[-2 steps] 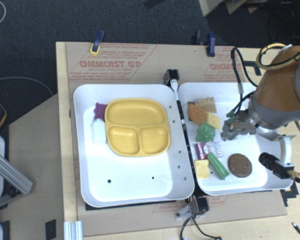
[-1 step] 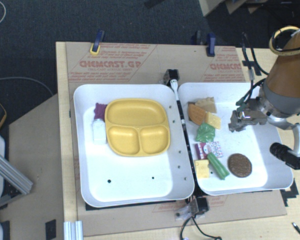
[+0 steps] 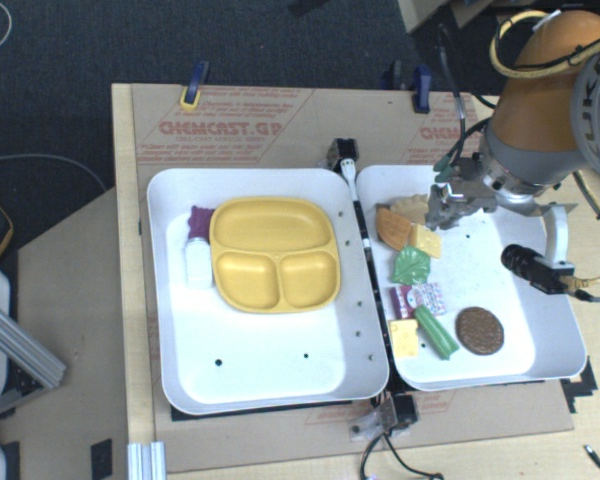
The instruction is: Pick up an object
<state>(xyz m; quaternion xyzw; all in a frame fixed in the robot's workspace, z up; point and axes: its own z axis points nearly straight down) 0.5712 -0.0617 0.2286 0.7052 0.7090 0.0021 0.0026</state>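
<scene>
While the arm (image 3: 550, 78) reaches in over the right bin (image 3: 540, 363), its gripper (image 3: 442, 208) hangs low near that bin's upper left part; whether the jaws are spread or closed cannot be told, as the wrist hides them from above.

Just left of the jaws lies a bread piece (image 3: 393, 229), tan and wedge-like, with a paler lump (image 3: 410, 206) behind it that reaches almost under the gripper. Right below the jaws sits a small yellow block (image 3: 426, 241), tilted, touching the bread. Further below is a crumpled green packet (image 3: 412, 266), then a pink-and-white wrapper (image 3: 422, 296), a green stick (image 3: 435, 332) lying aslant, and a second yellow block (image 3: 404, 337) beside it. Below and to the right of the jaws, well apart, rests a round brown cookie (image 3: 479, 330).

Far to the left of the jaws, in the left bin (image 3: 270, 378), a yellow divided tray (image 3: 274, 252) lies with a purple thing (image 3: 200, 221) and a white bottle (image 3: 197, 264) at its left edge.
</scene>
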